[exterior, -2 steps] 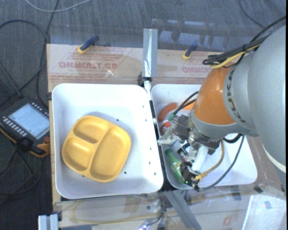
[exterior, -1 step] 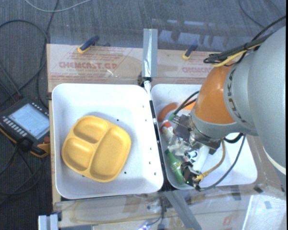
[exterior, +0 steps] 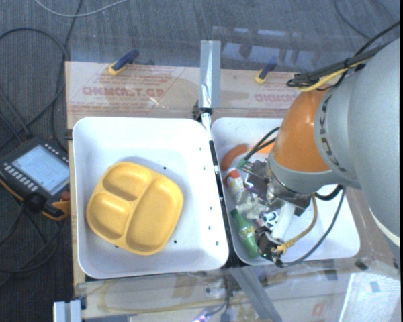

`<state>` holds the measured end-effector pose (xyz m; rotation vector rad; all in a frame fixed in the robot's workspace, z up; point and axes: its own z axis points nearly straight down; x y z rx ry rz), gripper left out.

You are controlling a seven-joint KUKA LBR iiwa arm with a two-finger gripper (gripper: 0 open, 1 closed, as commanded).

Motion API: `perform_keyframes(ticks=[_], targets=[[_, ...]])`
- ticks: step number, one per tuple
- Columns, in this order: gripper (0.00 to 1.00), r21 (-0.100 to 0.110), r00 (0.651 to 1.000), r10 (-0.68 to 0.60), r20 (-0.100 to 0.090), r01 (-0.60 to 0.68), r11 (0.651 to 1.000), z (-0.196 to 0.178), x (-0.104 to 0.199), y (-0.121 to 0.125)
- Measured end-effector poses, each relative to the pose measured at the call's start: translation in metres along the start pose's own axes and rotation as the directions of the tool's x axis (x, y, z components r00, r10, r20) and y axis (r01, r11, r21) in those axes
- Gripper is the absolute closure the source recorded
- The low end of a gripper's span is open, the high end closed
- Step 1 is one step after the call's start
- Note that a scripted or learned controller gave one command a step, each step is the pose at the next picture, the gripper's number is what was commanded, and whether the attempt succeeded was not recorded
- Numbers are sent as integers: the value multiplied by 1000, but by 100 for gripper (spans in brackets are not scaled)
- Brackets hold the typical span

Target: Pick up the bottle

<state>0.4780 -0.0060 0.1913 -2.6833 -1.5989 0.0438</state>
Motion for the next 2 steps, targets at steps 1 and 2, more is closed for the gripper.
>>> perform_keyframes(ticks=[1, 2], targets=[[100, 10, 1000, 0, 5, 0, 1000, -5, -1, -2], [100, -18, 991, 133, -10, -133, 991, 11, 5, 1]])
